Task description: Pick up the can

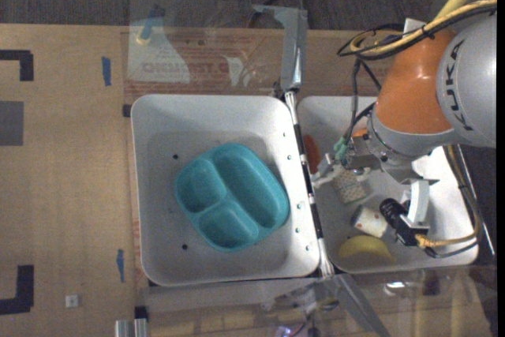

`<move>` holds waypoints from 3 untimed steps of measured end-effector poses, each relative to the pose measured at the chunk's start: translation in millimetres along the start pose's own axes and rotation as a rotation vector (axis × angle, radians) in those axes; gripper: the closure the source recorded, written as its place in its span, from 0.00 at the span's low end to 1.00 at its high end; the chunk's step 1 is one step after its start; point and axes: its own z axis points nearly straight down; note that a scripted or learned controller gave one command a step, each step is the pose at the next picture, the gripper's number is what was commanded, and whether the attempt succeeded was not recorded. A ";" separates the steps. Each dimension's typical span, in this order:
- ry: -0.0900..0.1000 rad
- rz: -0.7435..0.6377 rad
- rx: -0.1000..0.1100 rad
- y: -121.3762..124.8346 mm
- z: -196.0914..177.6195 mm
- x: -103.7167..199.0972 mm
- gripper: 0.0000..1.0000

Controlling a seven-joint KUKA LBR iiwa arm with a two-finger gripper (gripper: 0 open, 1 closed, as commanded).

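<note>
White bins sit side by side, two in all. One teal divided plate [230,195] lies in the left bin [154,130]. The right bin [323,118] holds the can [371,220], a yellow fruit [365,251], and the arm's gripper [347,174], whose grasp I cannot tell.

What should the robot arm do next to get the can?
Probably lower the tool a little onto what looks like the can, the speckled cylinder in the right bin. The tool hangs right by its upper end, and I can't see anything gripped. A yellow object lies nearer the front wall, out of the way.
</note>
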 end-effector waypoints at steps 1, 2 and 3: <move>0.001 0.253 0.004 -20.0 59.8 -70.5 0.00; 0.001 0.259 0.004 -20.4 50.2 -73.4 1.00; -0.001 0.059 -0.001 -15.1 -62.2 -54.9 1.00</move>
